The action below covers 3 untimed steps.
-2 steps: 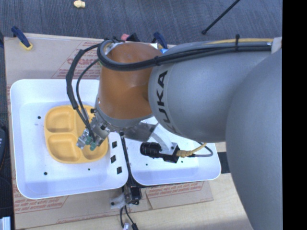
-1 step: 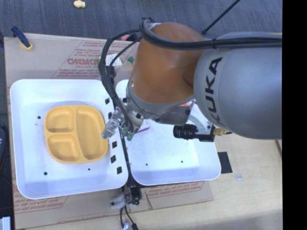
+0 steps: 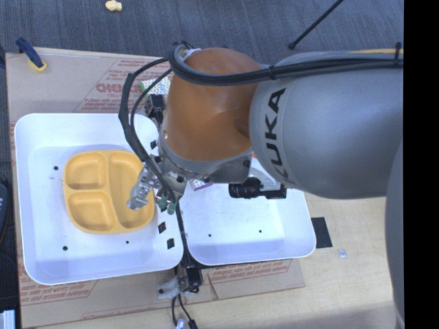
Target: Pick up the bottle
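a: where's the gripper [image 3: 142, 194]?
b: low over the right edge of the yellow divided tray [image 3: 103, 190], which lies in the left bin [image 3: 34, 184].
a: and the fingers?
b: too small and blurred, i cannot tell.
a: the bottle?
b: can't make it out; the arm [image 3: 288, 115] covers much of the right bin [image 3: 274, 242].

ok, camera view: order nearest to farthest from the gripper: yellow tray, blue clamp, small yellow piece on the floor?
1. Yellow tray: left bin, right under the gripper, which sits over its right compartment.
2. Blue clamp: bench's upper left corner.
3. Small yellow piece: on the carpet beyond the bench, top left.
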Motion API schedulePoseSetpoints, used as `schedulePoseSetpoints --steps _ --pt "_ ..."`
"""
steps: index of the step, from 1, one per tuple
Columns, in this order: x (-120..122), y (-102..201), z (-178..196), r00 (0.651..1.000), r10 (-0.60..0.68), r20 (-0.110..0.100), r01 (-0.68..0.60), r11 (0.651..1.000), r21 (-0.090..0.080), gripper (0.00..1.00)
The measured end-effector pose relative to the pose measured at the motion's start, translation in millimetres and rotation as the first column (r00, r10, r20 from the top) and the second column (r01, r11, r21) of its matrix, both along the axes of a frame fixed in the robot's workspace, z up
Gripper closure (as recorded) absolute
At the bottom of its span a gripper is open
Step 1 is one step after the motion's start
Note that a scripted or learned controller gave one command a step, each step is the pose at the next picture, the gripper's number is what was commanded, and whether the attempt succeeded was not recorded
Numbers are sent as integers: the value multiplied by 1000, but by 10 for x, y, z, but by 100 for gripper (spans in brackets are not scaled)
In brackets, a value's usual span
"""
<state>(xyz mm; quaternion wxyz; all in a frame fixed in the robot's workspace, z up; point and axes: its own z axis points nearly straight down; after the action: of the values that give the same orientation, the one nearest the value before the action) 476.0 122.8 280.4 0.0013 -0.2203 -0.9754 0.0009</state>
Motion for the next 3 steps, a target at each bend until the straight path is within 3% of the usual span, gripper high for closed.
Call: schedulePoseSetpoints --steps 1,2,3 --pt "-4 -125 -873 999 51 -1 -51 999 0 100" --pt "83 -6 38 998 -55 3 55 998 0 100" --pt "3 -200 -190 997 -81 2 81 997 0 100"
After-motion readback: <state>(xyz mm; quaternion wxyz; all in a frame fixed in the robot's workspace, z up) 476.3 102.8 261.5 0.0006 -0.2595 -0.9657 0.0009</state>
